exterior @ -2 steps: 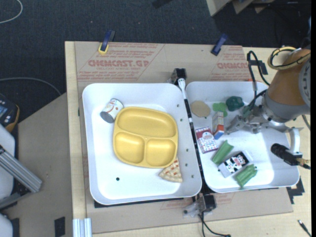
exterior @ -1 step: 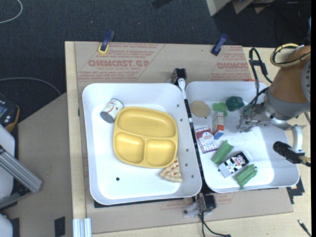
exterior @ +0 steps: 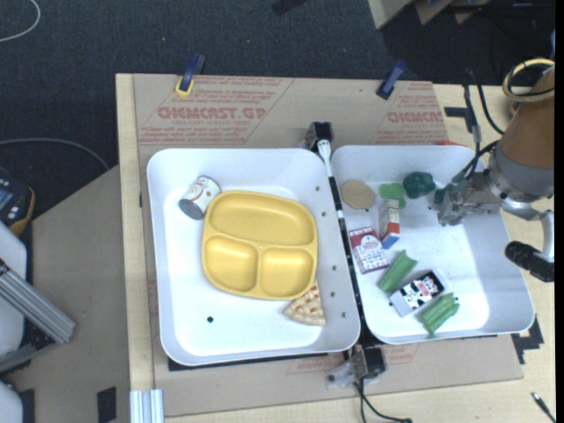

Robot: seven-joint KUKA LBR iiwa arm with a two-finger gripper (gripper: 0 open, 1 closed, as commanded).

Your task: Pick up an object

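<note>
A: What lay in the left bin?

B: A yellow divided tray filled its middle, with a small cup on its side at the far left corner and a pizza slice at the near right.

A: And the right bin?

B: Small things sat in its left half (a playing-card box, a green block, a dark green lump). The gripper hovered just right of that lump; whether its fingers were spread or closed, I couldn't tell.

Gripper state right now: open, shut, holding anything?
Gripper: cannot be told; it sits low in the right bin, beside the dark green toy.
</note>
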